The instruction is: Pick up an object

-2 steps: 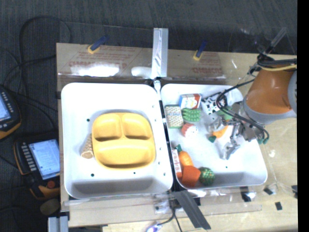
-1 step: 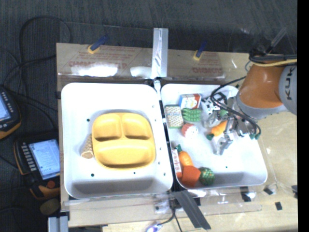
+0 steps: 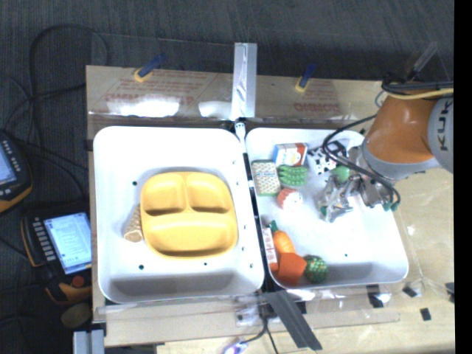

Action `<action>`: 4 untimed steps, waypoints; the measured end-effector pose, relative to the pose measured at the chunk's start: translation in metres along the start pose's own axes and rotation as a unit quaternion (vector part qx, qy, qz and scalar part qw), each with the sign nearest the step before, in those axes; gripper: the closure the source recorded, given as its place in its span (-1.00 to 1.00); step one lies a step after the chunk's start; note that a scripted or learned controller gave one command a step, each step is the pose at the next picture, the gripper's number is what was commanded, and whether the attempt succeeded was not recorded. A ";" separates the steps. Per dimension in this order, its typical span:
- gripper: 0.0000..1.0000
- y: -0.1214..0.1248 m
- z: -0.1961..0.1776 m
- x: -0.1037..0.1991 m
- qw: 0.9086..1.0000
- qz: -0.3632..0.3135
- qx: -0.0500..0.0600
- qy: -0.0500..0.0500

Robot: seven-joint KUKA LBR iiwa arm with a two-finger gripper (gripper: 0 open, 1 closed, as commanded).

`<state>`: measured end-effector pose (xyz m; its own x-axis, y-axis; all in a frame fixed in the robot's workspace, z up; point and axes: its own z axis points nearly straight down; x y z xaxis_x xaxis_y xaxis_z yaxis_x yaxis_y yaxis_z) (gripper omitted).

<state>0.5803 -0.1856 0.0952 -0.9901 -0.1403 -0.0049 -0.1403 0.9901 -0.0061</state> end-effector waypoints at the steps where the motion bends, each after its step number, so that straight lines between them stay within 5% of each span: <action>1: -1.00 0.000 0.000 0.000 1.000 0.000 0.000 0.000; 2: -1.00 -0.015 0.006 -0.016 0.999 0.039 -0.006 0.000; 3: -1.00 -0.041 0.007 -0.069 0.999 0.042 -0.004 -0.001; 4: -1.00 0.076 0.005 -0.034 1.000 0.015 -0.004 -0.003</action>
<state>0.6034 -0.1056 0.0901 -0.9939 -0.1102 -0.0100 -0.1103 0.9939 0.0017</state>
